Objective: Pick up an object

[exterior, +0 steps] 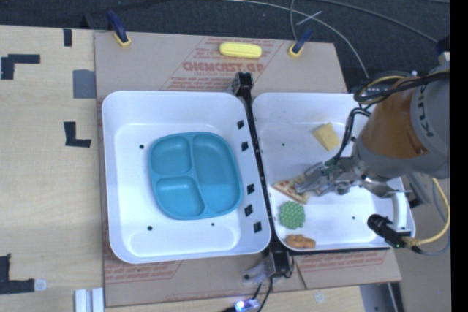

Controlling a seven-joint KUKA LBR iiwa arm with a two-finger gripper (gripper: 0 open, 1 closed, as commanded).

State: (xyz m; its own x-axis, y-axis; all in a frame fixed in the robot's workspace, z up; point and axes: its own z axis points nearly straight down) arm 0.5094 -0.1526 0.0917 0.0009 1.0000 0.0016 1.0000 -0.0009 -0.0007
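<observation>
A two-finger gripper [308, 185] on a grey KUKA arm [409, 135] reaches leftward into the right-hand white bin [292, 109], its tip low over a pizza slice [291, 190]; whether the fingers are parted or closed cannot be made out at this slant. The slice lies flat on the bin floor near the divider, its long axis running from lower left to upper right, partly covered by the gripper. Just below it sits a round green toy vegetable [292, 214], and near the bin's front edge a small orange-brown food piece [300, 241]. A yellow cheese wedge [327, 135] rests further back. The left bin [121, 157] holds a blue divided plate [195, 175]. A yellow corn cob [240, 50] lies on the cardboard [161, 62] behind both bins.
</observation>
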